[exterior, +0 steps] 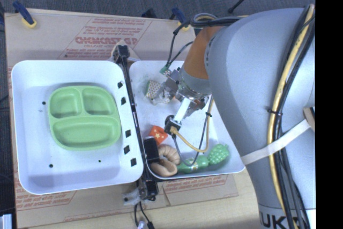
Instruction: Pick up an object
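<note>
The claw, clenched or released I could not tell, hung just beside the speckled object and risked nudging it aside rather than grasping it.

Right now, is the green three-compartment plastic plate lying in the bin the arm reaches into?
No, the green three-compartment plastic plate lies in the other white bin, on the view's left.
</note>
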`<move>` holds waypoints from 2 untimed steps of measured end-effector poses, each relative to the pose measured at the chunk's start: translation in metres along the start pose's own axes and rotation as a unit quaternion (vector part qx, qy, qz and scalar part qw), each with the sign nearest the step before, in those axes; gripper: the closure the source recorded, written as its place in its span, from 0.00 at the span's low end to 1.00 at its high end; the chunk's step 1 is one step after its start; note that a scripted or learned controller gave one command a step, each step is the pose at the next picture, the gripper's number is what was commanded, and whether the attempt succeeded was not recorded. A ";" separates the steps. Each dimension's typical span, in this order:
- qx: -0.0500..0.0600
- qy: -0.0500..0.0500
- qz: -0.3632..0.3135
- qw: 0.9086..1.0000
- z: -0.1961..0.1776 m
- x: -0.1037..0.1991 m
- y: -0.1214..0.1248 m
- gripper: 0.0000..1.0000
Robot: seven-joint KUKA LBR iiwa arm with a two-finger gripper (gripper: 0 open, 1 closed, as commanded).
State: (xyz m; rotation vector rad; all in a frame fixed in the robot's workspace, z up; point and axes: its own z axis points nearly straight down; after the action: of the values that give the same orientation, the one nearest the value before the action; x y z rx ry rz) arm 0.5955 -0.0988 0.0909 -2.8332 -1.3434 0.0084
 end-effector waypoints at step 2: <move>0.001 -0.002 0.020 1.000 -0.010 0.040 0.038 0.00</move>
State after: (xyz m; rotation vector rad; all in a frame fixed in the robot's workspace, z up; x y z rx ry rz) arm 0.6502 -0.0918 0.1003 -2.8599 -1.2868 0.0136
